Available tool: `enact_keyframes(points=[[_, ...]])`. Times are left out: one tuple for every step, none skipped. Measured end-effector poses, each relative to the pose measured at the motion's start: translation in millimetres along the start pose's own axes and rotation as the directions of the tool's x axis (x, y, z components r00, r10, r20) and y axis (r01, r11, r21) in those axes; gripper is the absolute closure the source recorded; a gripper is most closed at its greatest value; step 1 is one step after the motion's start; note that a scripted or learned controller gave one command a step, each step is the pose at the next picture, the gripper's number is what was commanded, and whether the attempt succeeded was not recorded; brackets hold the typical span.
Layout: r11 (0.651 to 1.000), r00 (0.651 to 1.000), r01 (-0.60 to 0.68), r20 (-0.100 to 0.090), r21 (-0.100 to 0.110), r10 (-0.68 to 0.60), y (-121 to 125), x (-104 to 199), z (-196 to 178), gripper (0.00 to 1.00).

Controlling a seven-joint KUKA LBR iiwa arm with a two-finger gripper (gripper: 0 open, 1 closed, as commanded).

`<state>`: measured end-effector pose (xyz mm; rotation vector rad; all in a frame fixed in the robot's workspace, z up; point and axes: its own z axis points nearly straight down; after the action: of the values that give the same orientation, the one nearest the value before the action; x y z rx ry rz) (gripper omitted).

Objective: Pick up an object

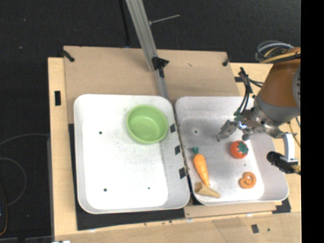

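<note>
The grey arm with its orange band is reaching in from three o'clock and hanging over the upper part of the right-hand shallow white bin (263,194). Its two-finger gripper (234,130) is pointing toward nine o'clock; one finger (225,131) is sticking out plainly to the left, while the other is lying close against the wrist and is hard to make out, so the pincer is probably spread apart, with nothing showing between the fingers.

The small red toy tomato with a green top (239,149) is sitting just at five o'clock of the fingertips, near them but apparently not touching. The orange plastic carrot with a green stub (201,168) is lying at seven o'clock of the tomato, its thick end toward twelve o'clock and its tip resting beside a tan wedge-shaped piece (207,190) at the bin's lower edge. A small orange ring-shaped pretzel toy (247,180) is lying at six o'clock of the tomato, well apart from the carrot.

In the left-hand shallow white bin (91,186), a round light-green plastic bowl (147,124) is standing upright toward the two o'clock corner.
</note>
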<state>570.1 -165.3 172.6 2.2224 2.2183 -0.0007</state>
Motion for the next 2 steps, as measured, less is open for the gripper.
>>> enact_keyframes(points=[[1.0,1.0,0.0,0.0,0.0,0.0,-8,-6,46,0.0],[1.0,1.0,-0.005,-0.001,-0.004,0.005,-7,-7,36,1.0]])
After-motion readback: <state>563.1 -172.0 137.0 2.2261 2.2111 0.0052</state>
